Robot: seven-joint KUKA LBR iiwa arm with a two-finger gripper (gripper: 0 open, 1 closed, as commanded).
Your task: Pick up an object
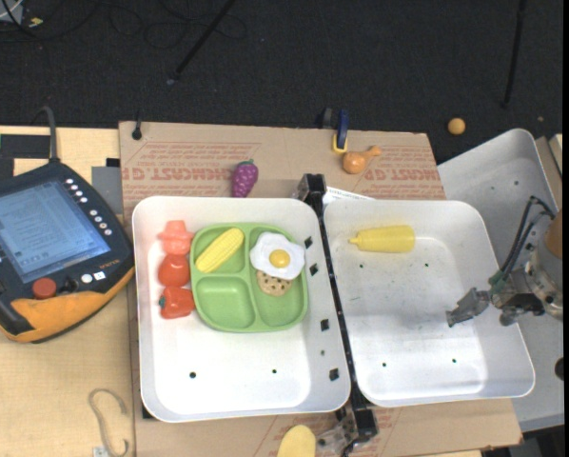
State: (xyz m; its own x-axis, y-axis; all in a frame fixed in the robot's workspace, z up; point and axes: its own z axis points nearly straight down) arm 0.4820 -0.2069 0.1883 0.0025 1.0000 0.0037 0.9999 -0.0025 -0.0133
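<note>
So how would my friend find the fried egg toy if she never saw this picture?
Look at the left white bin, the one holding a green divided plate. The fried egg sits in the plate's top right compartment, resting partly on a cookie. It is the only white thing with a round yellow middle; the corn beside it is all yellow.

The yellow object [297,441] is cut off by the bottom edge.

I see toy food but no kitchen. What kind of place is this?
Probably a robot test lab. A robot's claw reaches over white bins, a control tablet lies beside them, and toy corn sits on a green plate.
</note>
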